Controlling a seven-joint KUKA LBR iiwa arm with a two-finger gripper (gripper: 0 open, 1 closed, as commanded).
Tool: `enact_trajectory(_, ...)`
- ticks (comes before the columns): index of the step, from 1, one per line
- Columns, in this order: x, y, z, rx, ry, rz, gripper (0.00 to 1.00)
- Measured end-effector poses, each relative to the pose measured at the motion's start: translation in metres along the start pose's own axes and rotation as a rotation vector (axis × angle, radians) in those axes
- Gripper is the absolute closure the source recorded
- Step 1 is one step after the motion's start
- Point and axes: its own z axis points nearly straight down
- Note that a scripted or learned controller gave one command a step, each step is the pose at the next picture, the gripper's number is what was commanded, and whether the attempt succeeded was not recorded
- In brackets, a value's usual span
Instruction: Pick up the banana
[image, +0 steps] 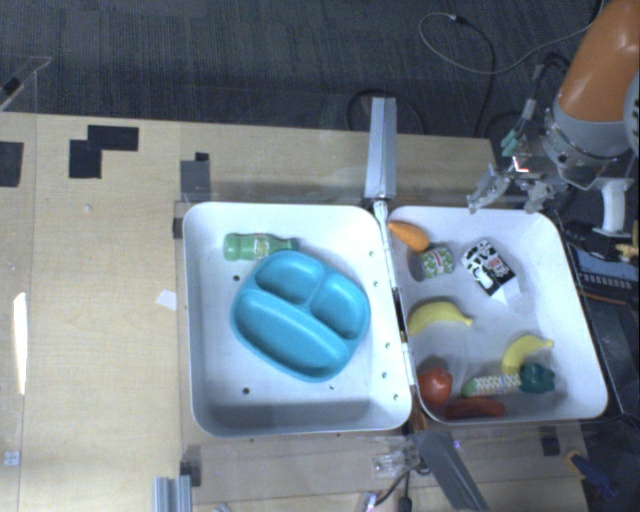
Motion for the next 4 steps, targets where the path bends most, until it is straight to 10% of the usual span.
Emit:
enact_trajectory(1, 0.009, -0.057, 0.119, 0.002, 0.000, 0.029, 0.00)
enact_trajectory(3, 0.018, -0.141, 0.158, -0.044, -0.012, -0.192, 0.00)
enact_trajectory(4, 0.028, -0.155, 0.158, -0.044, -0.008, 0.046, 0.00)
